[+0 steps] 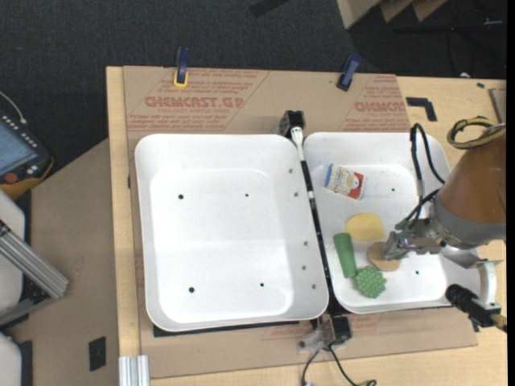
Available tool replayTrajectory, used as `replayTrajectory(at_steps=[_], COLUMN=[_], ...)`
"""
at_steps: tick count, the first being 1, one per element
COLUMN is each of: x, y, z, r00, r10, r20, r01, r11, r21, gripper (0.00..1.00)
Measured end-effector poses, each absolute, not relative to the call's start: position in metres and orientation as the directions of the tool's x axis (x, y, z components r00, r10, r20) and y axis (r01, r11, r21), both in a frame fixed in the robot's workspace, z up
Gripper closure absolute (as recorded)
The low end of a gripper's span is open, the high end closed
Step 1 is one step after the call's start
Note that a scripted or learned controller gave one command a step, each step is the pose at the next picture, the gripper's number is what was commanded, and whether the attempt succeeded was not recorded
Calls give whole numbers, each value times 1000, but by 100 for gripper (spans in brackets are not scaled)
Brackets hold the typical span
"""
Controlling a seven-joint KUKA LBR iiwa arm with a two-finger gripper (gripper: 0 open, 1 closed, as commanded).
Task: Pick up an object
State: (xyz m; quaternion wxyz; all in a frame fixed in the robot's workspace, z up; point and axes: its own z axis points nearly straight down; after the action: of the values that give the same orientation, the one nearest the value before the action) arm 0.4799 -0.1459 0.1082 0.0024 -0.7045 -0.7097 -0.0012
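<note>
Objects for picking all lie in the right-hand bin [378, 147]. Nearest the arm is a small tan disc [381, 258], flat on the bin floor toward the front right. Just behind it sits a yellow rounded piece [364, 226], close to or touching the disc's far edge. Left of the disc lies a green bar [345, 254], stretched front to back, and at the bar's near end, just in front of the disc, rests a green bumpy ball [370, 281]. Farther back in the same bin, apart from this cluster, lies a small white carton with a red patch [346, 182], slightly tilted.

Down at the disc's right edge is the gripper [397, 245], low over the bin floor and at or against the disc. Whether its tips are spread or pressed together cannot be told from this slant, and nothing is clearly seen caught between them. Behind it the arm [476, 199] comes in from the right, its orange band broad above the grey wrist, with a black cable [419, 155] looping over the bin's back right corner.

Beside it the left-hand bin [149, 215] is white like its neighbour. Both sit on a cardboard sheet [241, 95] printed in red, clipped at its far edge by two blue clamps [182, 67].
</note>
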Motion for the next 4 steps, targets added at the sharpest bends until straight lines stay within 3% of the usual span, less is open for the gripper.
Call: replayTrajectory(at_steps=[1,2,3,4], x=[479,514,476,480], y=[-230,-185,-226,-140], z=[167,221,148,155], r00=[6,-6,6,-8], r10=[1000,1000,1000,1000], r20=[-8,-3,2,5], r01=[1000,1000,1000,1000], r11=[-6,6,-6,8], r21=[7,9,-7,-2], gripper=[100,100,100,100])
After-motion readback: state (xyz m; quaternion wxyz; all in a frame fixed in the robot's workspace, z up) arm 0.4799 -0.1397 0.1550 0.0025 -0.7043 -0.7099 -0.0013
